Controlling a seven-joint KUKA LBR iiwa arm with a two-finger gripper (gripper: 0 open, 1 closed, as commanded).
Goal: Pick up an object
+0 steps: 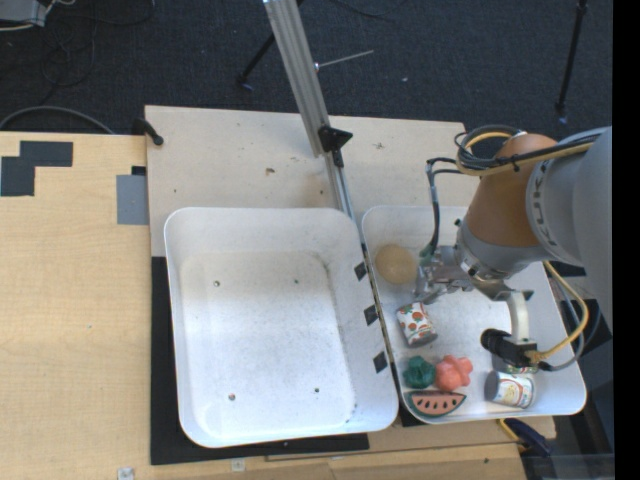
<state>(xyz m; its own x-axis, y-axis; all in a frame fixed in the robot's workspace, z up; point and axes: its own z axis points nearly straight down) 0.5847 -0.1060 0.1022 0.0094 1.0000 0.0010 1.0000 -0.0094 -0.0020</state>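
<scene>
While the gripper is lowered into the right bin, nothing is seen lifted yet; whether the jaws are open or closed cannot be told. A tan ball lies just beside them, the small can below. The left bin is left untouched.

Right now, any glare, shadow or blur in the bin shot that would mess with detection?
Camera view: even light, no hard glare on the left bin; the arm shades part of the right bin; the small can, watermelon slice and other toys are soft and low-resolution, labels unreadable; the gripper blurs into clutter.
</scene>
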